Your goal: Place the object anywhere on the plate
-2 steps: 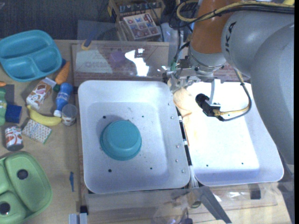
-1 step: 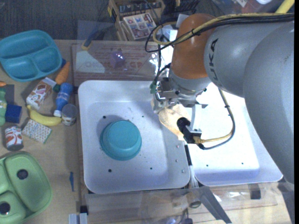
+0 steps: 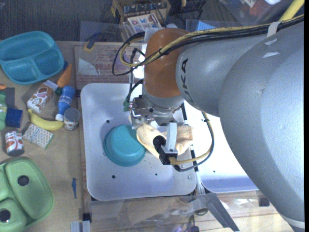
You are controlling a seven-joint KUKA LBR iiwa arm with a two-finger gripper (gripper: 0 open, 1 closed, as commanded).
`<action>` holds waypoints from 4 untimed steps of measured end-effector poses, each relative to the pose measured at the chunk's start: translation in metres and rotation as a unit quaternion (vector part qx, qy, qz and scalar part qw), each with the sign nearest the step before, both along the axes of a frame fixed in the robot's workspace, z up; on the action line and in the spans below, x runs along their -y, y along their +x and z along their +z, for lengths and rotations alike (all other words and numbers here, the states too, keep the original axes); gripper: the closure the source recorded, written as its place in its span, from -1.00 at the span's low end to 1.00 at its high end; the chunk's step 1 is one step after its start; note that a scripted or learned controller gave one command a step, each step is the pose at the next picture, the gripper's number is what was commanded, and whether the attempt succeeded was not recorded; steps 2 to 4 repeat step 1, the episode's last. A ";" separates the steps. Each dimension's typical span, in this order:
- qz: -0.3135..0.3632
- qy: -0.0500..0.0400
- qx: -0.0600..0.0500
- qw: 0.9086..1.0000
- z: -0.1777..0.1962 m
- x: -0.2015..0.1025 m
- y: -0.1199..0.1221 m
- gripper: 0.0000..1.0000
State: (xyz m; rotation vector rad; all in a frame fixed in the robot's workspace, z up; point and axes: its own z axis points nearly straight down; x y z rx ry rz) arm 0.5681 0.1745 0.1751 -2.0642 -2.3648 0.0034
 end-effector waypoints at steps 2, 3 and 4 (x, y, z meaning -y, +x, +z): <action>-0.001 0.000 0.000 1.000 0.000 0.000 0.000 -1.00; -0.001 0.000 0.000 1.000 0.000 0.000 0.000 -1.00; -0.001 0.000 0.000 1.000 0.000 0.000 0.000 -1.00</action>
